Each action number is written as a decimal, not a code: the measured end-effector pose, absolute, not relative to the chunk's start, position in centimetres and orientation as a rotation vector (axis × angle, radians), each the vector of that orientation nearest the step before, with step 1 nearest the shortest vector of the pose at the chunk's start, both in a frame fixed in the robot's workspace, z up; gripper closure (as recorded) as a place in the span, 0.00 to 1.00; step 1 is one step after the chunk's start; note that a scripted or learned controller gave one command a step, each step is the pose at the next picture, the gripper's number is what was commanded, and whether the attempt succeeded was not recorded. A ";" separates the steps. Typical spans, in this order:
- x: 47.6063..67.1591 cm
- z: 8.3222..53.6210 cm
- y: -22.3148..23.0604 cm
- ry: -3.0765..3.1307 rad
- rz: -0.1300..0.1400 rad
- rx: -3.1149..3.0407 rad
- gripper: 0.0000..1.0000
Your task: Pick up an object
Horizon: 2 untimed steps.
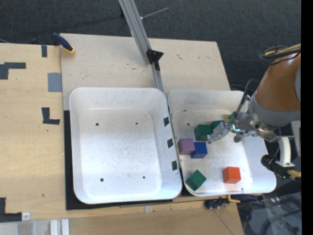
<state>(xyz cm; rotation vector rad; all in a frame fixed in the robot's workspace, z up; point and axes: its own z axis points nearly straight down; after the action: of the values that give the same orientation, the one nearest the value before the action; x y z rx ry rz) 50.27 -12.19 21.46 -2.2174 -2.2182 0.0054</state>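
Green block [203,131] sat in the right bin [208,98], far of the blue block [199,150]; my gripper [218,131] hung beside it, grip unclear. Nothing lifted yet, I judged.

Two shallow white plastic bins side by side on a wooden bench [112,62], left bin [78,146], right bin [210,98] holding blocks: purple cube [186,146] nearest left bin, blue cube [199,150] touching its right, dark green block [202,131] behind, green cube [196,179] in front, orange cube [232,175] right of that.
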 end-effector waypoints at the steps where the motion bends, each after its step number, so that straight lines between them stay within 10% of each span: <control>1: 50.4 21.6 -12.2 -2.222 0.002 -2.218 0.00; 2: 50.5 15.2 -11.9 -2.218 0.007 -2.216 0.00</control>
<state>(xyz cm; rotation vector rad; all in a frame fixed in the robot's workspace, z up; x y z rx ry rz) 50.45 -11.91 15.24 -2.2164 -2.2175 0.0075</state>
